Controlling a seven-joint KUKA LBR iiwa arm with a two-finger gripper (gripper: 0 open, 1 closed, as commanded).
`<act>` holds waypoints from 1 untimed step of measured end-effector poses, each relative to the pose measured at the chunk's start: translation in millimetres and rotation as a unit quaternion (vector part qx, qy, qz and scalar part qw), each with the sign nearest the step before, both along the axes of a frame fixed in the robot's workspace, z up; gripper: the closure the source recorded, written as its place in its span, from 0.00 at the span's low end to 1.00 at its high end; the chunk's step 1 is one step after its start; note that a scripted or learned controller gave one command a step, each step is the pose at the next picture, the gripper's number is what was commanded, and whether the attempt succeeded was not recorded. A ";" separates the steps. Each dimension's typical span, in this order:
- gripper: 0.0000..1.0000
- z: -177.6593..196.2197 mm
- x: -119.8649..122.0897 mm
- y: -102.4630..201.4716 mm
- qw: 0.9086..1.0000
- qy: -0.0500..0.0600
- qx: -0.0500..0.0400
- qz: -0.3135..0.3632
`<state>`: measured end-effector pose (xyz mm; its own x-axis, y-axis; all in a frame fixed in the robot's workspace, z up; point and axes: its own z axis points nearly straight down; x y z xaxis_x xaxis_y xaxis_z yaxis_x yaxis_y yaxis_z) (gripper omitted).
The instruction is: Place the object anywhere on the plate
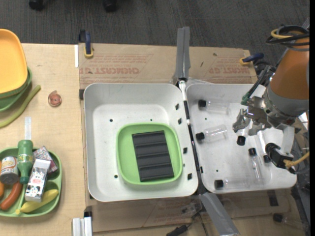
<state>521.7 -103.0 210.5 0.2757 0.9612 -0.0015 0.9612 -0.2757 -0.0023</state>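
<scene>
A green square plate [125,154] lies in the left white bin [98,132]. On the plate rests a black ribbed rectangular block [153,155], lying flat near its middle. My gripper [248,121] hangs over the right bin [221,95], near its right side and well away from the plate. Nothing shows in its grasp. Clear vials with black caps lie on the right bin's floor: one [212,132] to the gripper's left, one [208,103] at the back, and one [254,162] just below the gripper.
The arm's grey body and orange band [290,77] cover the right bin's far right edge. A metal divider [183,58] runs between the bins. On the bench to the left stand yellow and green dishes [12,73] and a tray of toy food [29,183].
</scene>
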 end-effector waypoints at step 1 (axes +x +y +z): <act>0.00 0.0 0.0 0.0 1.000 0.000 0.000 0.000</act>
<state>521.7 -103.1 210.5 0.2757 0.9612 -0.0015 0.9612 -0.2757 -0.0021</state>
